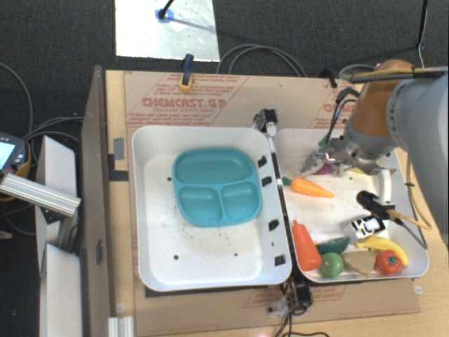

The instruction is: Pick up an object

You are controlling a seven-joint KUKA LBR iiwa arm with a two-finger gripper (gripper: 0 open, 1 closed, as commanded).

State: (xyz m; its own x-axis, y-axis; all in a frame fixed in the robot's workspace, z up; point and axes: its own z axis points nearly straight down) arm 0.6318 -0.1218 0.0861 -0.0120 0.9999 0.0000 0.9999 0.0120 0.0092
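The left shallow white bin (pixel 156 153) holds a smooth teal plastic plate (pixel 215 187) with three compartments, lying flat. The right white bin (pixel 298 144) holds toy food. A small tapered orange carrot (pixel 312 187) lies near the middle. Along the near edge are a larger orange-red carrot (pixel 306 245), a dark green long vegetable (pixel 333 244), a round green fruit (pixel 331 264), a beige wedge (pixel 359 261), a curved yellow banana (pixel 382 243) and a glossy red tomato (pixel 390 261). The metal gripper (pixel 322 162) hangs low over the bin's far part, just beyond the small carrot. I cannot tell whether it is open or closed.
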